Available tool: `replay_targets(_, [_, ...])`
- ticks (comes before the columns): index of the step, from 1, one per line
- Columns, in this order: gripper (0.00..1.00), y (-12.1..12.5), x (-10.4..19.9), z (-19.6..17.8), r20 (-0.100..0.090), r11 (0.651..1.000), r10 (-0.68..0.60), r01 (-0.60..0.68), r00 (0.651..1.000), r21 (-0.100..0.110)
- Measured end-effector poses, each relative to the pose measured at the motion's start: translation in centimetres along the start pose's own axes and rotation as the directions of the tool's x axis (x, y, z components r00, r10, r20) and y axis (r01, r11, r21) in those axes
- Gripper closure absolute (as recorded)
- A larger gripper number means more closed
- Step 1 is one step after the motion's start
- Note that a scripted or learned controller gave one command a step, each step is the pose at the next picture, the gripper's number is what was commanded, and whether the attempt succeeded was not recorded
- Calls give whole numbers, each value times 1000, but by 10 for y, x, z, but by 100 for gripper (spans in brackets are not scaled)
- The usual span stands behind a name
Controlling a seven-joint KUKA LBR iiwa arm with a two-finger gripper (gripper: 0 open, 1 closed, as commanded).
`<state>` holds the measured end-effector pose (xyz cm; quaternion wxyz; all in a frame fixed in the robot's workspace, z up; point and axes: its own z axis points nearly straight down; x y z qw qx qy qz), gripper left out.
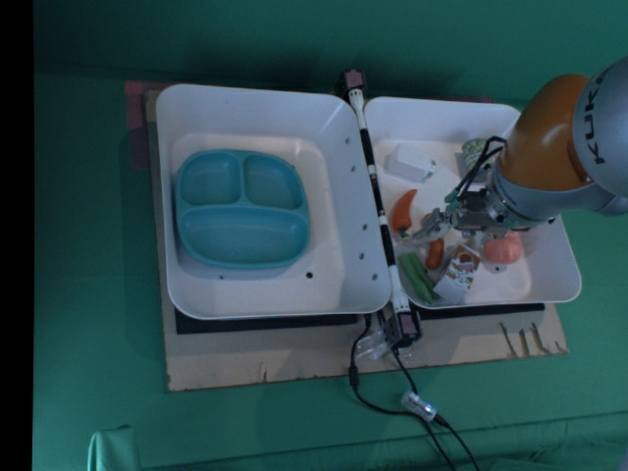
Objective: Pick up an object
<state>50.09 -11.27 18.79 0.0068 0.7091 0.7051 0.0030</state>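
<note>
- Landmark: the divider (378, 209) between the two white bins; all places are taken from it.
- Left bin (250, 116), left of the divider, holds a blue plate (242, 210) with three compartments, well apart from the divider.
- Right bin (549, 273), right of the divider, holds the small things: red pepper (403, 210) just right of the divider at mid-length; white block (410, 163) further up and right; green pod (418, 279) near the divider's lower end; orange piece (435, 254) between pepper and pod; printed box (456, 275) right of the pod; pink round thing (504, 249) further right, half under the arm.
- Gripper (444, 222) sits low over the right bin, right of the pepper and above the orange piece. Arm (559, 145) comes in from the right.
- Fingers: blurred against the clutter; I cannot tell how far open they are, and nothing is visibly between them.
- Step, as I judge it: approach or descent on a target, grasp not confirmed. Likeliest target is the pepper or the orange piece.
- Next move calls for centring over one thing, then closing and lifting straight up.
- Room: things crowd the lower half of the right bin; neighbours may be nudged. The divider is close on the left; open floor lies towards the top of the bin, around the white block.
</note>
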Motion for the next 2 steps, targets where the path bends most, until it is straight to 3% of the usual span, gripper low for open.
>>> replay_targets(1, [100, 2, -2, -12, 3, 1000, 5, -5, 1000, -6])
replay_targets(2, [100, 35, 53, -146, -3, 1000, -2, 2, 1000, 10])
